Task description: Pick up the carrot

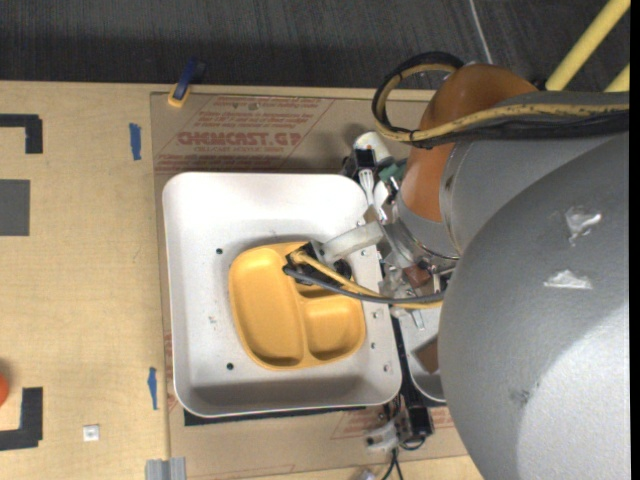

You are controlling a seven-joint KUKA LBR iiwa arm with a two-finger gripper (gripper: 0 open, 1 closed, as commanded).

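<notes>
White bin (190, 268) is seen at the centre of the frame, set on a cardboard sheet (240, 133) with red print along its upper part. A yellow two-compartment dish (270, 318) is lying in the bin, right of the bin's middle and close to its right wall, with one large well to the left and a smaller one at the lower right. The right half of the frame is taken up by the grey arm (540, 298), with its orange band (470, 108) at the upper right and a black cable loop (420, 73) above it. The gripper (308, 266) is positioned over the upper right rim of the yellow dish, with a yellow cable (360, 290) trailing from it to the right toward the wrist. Whether the gripper is open or closed cannot be told from this angle, and nothing is seen held in it. The carrot's position cannot be told. A small orange-red object (3, 388) is cut by the left edge of the frame, well apart from the bin, but its identity cannot be made out. Blue tape strips (135, 140) are noted on the bench left of the cardboard, and black tape marks (25, 133) near the left edge. A yellow pole (595, 33) crosses the upper right corner.
</notes>
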